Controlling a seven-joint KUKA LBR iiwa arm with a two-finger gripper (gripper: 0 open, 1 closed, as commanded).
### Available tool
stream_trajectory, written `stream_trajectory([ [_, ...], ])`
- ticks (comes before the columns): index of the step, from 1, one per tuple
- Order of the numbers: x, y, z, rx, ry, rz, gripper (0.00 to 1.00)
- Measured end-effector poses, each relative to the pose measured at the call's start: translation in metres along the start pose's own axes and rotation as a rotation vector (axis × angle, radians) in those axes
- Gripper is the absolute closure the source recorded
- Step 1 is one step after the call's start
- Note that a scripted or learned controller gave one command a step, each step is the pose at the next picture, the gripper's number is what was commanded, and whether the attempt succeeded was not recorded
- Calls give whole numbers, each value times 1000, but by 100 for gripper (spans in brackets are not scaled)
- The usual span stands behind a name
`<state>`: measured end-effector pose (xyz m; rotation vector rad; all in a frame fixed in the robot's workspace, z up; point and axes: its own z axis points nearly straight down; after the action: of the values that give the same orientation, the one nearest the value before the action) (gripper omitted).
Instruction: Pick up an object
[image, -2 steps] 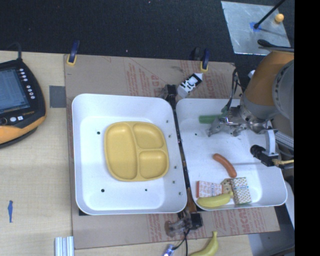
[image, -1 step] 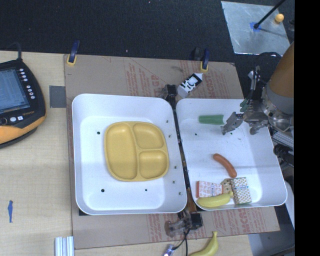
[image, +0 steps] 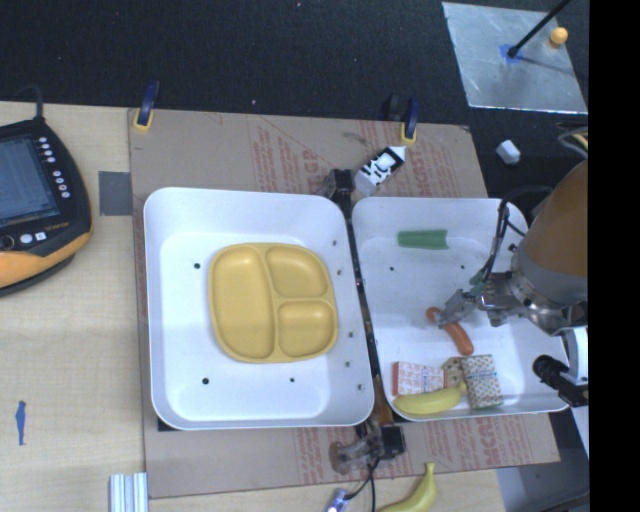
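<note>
Pendant (image: 35, 205): black and orange handheld unit with a screen, lying on the wooden bench, cut off by the left edge.
Left bin (image: 170, 300): shallow, white, smooth, with rounded corners.
Yellow tray (image: 272, 301): matte plastic, rounded, split into three compartments, flat in the middle of the left bin.
Right bin (image: 400, 275): white and shallow, touching the left bin along their shared rim.
Green block (image: 422, 239): small flat oblong near the far wall of the right bin.
Orange sausage (image: 452, 332): small, glossy, rounded piece lying in the right bin, just at the fingertips.
Near corner: a red and white packet (image: 418, 377), a patterned box (image: 480, 380) and a banana (image: 430, 402) crowd together.
Second banana (image: 412, 492): outside the bins, partly cut off at the bottom edge.
Gripper (image: 458, 306): thin metal fingers, low over the right bin, pointing left toward the sausage; I cannot tell whether they are parted or closed.
Arm (image: 560, 250): grey with orange band, reaching in from the right, largely cut off.
</note>
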<state>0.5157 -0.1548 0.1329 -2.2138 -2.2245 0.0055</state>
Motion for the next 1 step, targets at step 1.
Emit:
stream_trajectory([
  [1, 8, 24, 41, 0, -1, -1, 0],
])
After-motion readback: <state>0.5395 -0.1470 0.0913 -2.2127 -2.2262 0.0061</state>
